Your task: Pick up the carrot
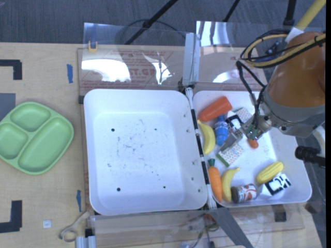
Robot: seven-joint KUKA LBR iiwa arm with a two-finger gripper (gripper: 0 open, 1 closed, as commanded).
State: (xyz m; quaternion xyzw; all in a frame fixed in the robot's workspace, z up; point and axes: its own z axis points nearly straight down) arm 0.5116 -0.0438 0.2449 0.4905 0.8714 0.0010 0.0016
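Lying along right bin left wall: smooth tapered carrot, banana touching, little room. Gripper above bin middle, finger state unreadable.

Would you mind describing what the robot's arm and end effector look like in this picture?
The arm is bulky and rounded, with a broad orange band above a grey wrist section. Black and yellow cables loop over its top. The end effector is small, metallic grey with dark parts, and a small green patch shows on it.
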